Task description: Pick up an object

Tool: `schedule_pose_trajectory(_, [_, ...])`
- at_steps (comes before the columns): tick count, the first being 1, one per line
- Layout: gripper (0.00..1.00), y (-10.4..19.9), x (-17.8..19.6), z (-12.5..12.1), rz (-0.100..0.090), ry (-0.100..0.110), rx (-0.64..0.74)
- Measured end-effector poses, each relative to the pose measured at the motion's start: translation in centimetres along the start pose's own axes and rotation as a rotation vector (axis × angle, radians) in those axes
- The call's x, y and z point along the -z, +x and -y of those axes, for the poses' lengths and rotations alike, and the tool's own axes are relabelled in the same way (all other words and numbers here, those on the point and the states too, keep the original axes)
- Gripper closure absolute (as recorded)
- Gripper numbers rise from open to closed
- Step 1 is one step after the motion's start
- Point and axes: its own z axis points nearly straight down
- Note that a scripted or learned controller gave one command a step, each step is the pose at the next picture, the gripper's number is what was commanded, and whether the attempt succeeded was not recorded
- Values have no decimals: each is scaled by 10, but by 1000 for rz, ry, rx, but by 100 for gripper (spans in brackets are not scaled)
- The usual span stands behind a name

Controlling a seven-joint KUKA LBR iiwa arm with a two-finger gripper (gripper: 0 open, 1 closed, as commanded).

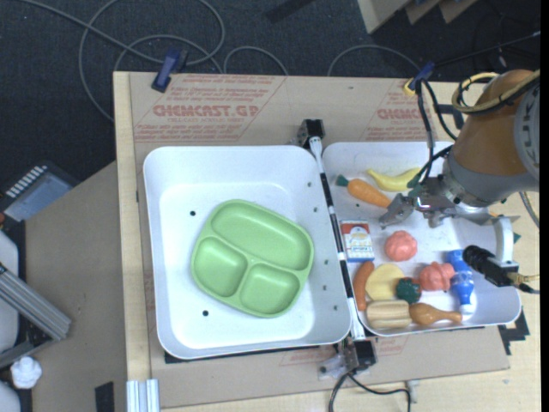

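Camera view: gripper [410, 206] hovers over the right bin [506, 312], just above the pink peach [400, 246] and beside the carrot [368, 193]. Finger state cannot be determined. Left bin [163, 187] contains a green divided plate [250, 257].

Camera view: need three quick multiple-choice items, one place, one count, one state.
1. Where is the green plastic divided plate?
A. left white bin
B. right white bin
C. on the bench

2. How many compartments does the plate have?
A. two
B. three
C. five

3. Where is the tool?
A. over the left bin
B. outside both bins
C. over the right bin, near the orange toy carrot

Answers: 1 A, it lies on that bin's floor; 2 B, one long and two smaller hollows; 3 C, it hangs above the toys there.
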Motion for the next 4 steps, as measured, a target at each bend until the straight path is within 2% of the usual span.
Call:
schedule_pose_trajectory(1, [0,18,-48,34,2,-10,-2])
schedule_pose_trajectory(2, [0,23,-48,9,2,-7,-2])
schedule_pose_trajectory(3, [100,24,-38,7,3,-13,-2])
schedule_pose_trajectory(4, [100,103,50,-52,0,-4,0])
